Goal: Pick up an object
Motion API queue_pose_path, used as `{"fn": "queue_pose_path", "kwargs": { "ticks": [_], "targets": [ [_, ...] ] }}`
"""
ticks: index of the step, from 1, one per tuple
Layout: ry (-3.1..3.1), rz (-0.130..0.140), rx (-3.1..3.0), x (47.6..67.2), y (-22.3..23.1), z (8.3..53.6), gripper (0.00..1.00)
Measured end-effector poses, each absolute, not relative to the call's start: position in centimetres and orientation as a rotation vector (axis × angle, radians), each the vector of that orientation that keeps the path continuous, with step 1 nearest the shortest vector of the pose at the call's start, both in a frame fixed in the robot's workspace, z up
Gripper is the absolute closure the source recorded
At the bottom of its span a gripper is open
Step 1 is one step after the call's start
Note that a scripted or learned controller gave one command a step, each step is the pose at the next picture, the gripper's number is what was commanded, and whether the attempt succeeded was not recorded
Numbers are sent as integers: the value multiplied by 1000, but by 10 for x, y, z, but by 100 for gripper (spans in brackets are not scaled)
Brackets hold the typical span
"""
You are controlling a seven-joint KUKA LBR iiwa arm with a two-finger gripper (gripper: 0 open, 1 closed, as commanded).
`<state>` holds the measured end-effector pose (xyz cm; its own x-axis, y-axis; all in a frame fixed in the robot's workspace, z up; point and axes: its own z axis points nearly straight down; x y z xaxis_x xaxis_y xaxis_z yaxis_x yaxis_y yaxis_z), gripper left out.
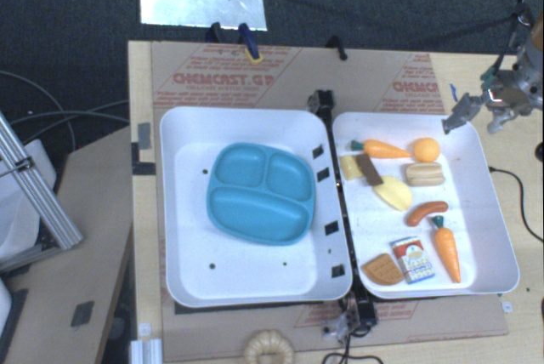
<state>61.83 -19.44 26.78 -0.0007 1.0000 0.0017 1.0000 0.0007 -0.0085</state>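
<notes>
Toy food fills the right bin [501, 256]: orange ball [426, 150], two carrots [386, 150] [447, 250], sausage [426, 212], bread roll [424, 174], small carton [412, 258]; smooth plastic. Left bin [183, 184] has a blue divided tray [261, 191]. Bins sit on cardboard-covered bench [221, 77], dark carpet behind. Gripper [476, 111] spread apart, holding nothing, above bin's far right corner, near the orange ball.

Below me I see a blue tray [260, 192] in a white bin [183, 184], two orange carrots [387, 150], and a reddish-brown sausage [427, 212].
</notes>
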Motion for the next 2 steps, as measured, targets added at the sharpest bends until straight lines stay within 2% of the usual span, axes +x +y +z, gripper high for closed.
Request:
{"fn": "queue_pose_path", "kwargs": {
  "ticks": [1,2],
  "targets": [
    [-2227,-2,-2219,620,-194,274,0],
    [-2224,1,-2218,622,-193,233,0]
  ]
}}
